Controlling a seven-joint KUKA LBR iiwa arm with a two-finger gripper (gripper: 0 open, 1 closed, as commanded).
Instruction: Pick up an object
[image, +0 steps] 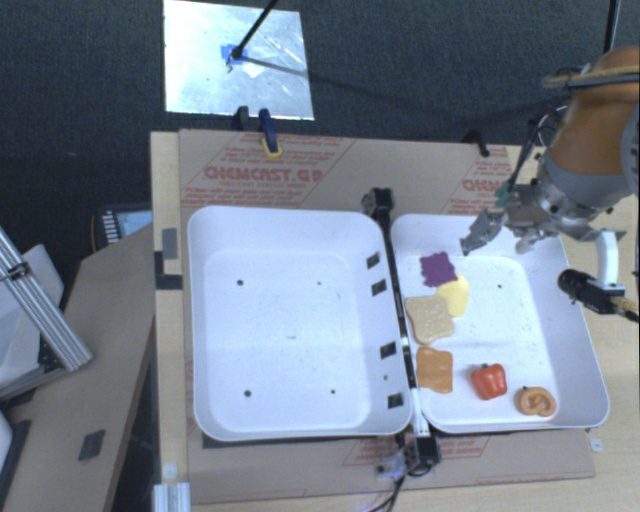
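The grey arm (600, 130) entered from the upper right of the frame, its orange band showing at the top right corner above the wrist. Below the band the wrist angled down and toward the left of the frame. The gripper (483, 232) sat at the right of centre, tilted with its tip aimed lower left. It held nothing visible in the picture.

Dark carpeted floor (80, 100) surrounds the pale wooden surface (165, 180), with a shiny silver sheet (237, 60) lying beyond its far edge and an aluminium rail (40, 310) slanting off its left side.
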